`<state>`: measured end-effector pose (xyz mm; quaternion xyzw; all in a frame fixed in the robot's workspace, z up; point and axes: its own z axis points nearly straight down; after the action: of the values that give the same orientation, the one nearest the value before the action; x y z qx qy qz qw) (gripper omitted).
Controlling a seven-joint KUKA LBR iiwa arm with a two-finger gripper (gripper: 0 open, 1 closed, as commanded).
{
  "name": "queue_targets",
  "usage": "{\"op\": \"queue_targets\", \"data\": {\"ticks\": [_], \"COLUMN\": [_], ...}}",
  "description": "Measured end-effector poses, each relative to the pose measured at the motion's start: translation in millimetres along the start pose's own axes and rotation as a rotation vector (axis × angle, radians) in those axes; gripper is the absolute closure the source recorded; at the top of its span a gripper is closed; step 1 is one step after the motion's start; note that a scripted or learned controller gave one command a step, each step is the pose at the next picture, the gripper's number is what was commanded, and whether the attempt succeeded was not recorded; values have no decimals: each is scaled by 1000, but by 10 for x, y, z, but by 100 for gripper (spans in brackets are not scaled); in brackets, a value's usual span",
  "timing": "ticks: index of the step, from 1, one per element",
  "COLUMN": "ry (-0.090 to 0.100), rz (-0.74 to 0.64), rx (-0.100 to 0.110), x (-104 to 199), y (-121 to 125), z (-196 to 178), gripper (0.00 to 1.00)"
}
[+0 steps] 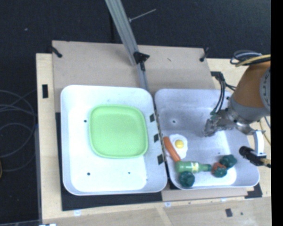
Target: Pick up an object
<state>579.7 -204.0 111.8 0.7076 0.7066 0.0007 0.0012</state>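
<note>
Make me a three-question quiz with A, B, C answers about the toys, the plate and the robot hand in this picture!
1. Where is the green plate?
A. in the left bin
B. in the right bin
C. on the floor

2. What colour is the carrot?
A. blue
B. orange
C. pink

3. What is the gripper doing?
A. lifting the plate
B. squeezing the fried egg
C. hanging over a bare part of the right bin

Answers:
1. A, the plate lies flat in the middle of the left bin.
2. B, the carrot is orange and lies beside the fried egg.
3. C, the gripper sits above bare white floor of the right bin, apart from the toys lower down.
</note>
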Motion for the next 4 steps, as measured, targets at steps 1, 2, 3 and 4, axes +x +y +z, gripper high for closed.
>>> {"op": "queue_targets", "data": {"ticks": [1,2,3,4], "ry": [-1,-1,-1,1], "rz": [0,-1,-1,-5], "rx": [-2,-2,-3,2], "x": [-37,-44,-51,475], "y": [-87,17,26,169], "z": [-522,-1008,-1537,-1426], "gripper": [100,100,100,100]}}
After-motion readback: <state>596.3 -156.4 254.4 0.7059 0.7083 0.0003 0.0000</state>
